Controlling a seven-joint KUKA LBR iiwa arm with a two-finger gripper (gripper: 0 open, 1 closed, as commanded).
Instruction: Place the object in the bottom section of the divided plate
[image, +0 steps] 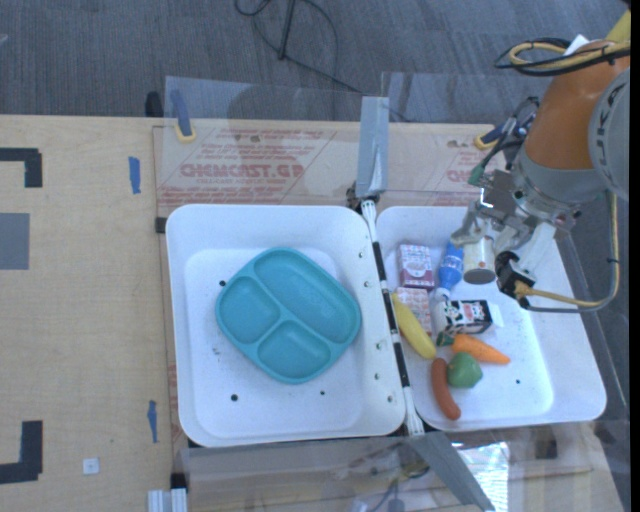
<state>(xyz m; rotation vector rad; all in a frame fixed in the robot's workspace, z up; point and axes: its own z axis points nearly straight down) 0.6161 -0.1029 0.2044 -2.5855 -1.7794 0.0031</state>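
Two shallow white bins sit side by side on a pale wooden bench (80, 330), which carries black tape marks and blue tape strips; beyond its far edge lies dark grey flooring with a loose black cable.

Left bin (200, 400): holds one teal divided plate (288, 314), lying flat, with three compartments, none of them occupied.

Right bin (570, 390): holds a cluster along its left half. Items noted: a pink-and-white carton (417, 265), a small blue-capped bottle (451, 268), a black-and-white carton (467, 315), a banana (412, 328), a carrot (481, 349), a green pepper (464, 371) and a red sausage-shaped item (444, 388). All task candidates sit in this bin, apart from the plate.

My gripper (484, 262) hangs over the far part of the right bin, just beside the bottle. I cannot tell whether it is released or clenched, nor whether it touches anything.
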